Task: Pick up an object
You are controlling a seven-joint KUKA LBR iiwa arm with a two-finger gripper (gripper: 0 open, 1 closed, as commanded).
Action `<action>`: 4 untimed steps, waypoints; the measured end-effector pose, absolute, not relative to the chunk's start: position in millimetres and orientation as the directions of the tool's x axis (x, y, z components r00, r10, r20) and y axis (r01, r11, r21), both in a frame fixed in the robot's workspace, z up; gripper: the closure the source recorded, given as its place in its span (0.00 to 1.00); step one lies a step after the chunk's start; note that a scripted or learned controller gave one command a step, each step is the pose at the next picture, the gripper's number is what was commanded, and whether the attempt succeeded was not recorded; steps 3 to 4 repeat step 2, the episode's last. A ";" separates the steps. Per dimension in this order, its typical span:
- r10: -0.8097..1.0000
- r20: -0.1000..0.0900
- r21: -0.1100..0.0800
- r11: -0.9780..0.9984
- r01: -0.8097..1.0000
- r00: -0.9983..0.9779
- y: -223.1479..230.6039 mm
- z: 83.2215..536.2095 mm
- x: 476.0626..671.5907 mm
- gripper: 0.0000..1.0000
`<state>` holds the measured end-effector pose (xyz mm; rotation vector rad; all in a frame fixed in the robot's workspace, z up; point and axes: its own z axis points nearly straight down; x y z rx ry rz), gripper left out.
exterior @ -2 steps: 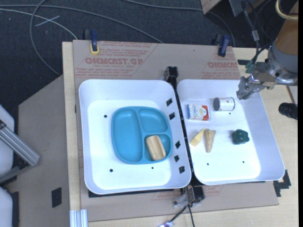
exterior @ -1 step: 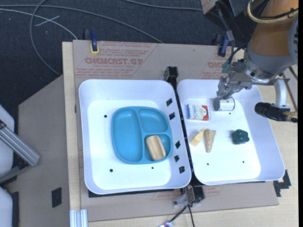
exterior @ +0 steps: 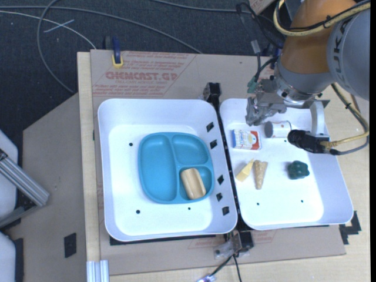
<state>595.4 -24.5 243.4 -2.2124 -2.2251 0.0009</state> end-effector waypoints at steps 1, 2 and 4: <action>1.000 0.001 -0.001 0.005 1.000 -0.005 19.0 234.7 603.1 1.00; 1.000 0.001 0.003 0.006 1.000 -0.006 72.4 231.1 624.2 1.00; 1.000 0.001 0.003 0.006 1.000 -0.006 72.4 231.1 624.2 1.00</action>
